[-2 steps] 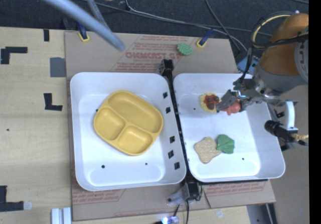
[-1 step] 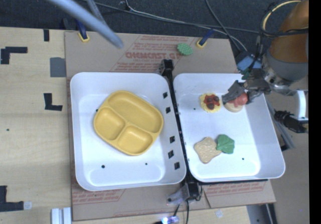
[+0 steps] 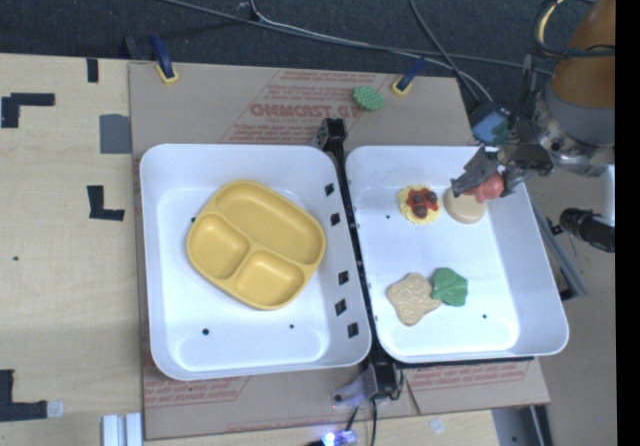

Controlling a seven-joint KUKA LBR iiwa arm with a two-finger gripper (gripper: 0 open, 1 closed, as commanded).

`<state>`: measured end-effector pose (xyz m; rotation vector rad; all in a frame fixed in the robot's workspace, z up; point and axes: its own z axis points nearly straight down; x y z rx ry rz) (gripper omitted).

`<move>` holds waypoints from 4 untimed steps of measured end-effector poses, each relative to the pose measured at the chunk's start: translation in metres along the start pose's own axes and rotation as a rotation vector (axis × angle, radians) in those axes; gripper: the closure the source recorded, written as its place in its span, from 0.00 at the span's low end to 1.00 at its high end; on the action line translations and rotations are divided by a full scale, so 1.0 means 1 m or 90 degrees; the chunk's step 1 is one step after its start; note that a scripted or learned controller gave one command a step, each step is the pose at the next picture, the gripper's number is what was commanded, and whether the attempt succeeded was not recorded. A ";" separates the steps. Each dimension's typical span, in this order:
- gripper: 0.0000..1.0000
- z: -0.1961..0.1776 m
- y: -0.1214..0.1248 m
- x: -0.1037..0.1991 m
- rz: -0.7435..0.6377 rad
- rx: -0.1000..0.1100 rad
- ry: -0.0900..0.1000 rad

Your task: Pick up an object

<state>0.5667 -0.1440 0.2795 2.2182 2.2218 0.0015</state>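
My gripper [image 3: 492,177] hangs over the upper right corner of the right bin [image 3: 520,334]. Directly under it sits a small red piece [image 3: 491,189] joined to or touching a tan round piece [image 3: 465,209]. Whether the red piece is gripped is unclear from this angle. Just left of them lies a yellow toy with a red top [image 3: 419,204]. A tan cookie-shaped toy [image 3: 410,298] and a green leafy toy [image 3: 450,287] lie side by side near the bin's front.
The left bin [image 3: 170,334] holds a yellow divided tray [image 3: 256,243]. A small green toy [image 3: 368,98] lies on the cardboard behind the bins. A black divider [image 3: 345,224] runs between the bins. Cables cross the dark floor at the back.
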 end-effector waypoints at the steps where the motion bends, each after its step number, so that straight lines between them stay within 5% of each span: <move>1: 1.00 -0.002 -0.002 0.054 -0.003 0.001 0.001; 4: 1.00 0.024 -0.003 0.219 -0.003 0.004 0.001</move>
